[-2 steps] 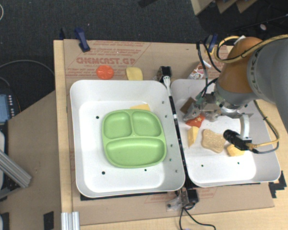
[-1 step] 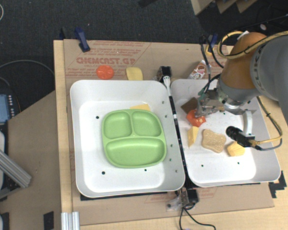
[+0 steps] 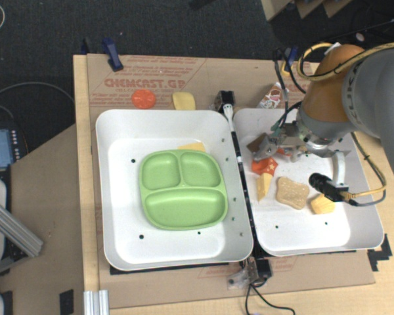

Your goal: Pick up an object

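Note:
The right bin (image 3: 354, 235) holds a red-orange piece (image 3: 264, 166), a pale yellow wedge (image 3: 262, 188), a slice of bread (image 3: 293, 193) and a yellow block (image 3: 322, 205). A small brown piece (image 3: 256, 145) lies at the bin's far left. My gripper (image 3: 278, 147) hangs low over the far left part of this bin, just above and to the right of the red-orange piece. The wrist hides its tips. Nothing can be seen held in it.
The left bin (image 3: 118, 241) bears a green divided plate (image 3: 182, 189) with a yellow piece (image 3: 192, 147) behind it. An orange disc (image 3: 143, 98), a yellow item (image 3: 183, 101) and a packet (image 3: 270, 98) lie on the cardboard behind the bins. A black cable end (image 3: 325, 184) hangs beside the bread.

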You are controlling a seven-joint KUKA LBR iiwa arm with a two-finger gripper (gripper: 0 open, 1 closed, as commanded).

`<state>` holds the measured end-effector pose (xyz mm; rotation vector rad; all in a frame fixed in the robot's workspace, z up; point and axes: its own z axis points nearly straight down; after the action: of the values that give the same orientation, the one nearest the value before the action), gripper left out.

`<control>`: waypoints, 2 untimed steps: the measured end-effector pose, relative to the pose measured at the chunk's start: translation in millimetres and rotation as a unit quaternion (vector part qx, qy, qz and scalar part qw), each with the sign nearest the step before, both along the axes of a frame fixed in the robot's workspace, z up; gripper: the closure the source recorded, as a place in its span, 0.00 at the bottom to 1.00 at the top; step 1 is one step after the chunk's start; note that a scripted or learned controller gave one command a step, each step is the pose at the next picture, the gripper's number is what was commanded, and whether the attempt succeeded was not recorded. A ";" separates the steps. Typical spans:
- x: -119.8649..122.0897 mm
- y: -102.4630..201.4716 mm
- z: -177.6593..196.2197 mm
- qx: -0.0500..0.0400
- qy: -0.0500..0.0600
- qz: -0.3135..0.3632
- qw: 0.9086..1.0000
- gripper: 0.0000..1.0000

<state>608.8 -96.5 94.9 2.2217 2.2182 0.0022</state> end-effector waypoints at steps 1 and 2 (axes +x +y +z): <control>-78.5 -6.7 -9.2 0.000 0.002 -0.001 1.000 0.00; -39.3 1.8 -10.1 0.000 -0.001 0.002 1.000 0.00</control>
<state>569.4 -94.7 84.8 2.2164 2.2210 0.0035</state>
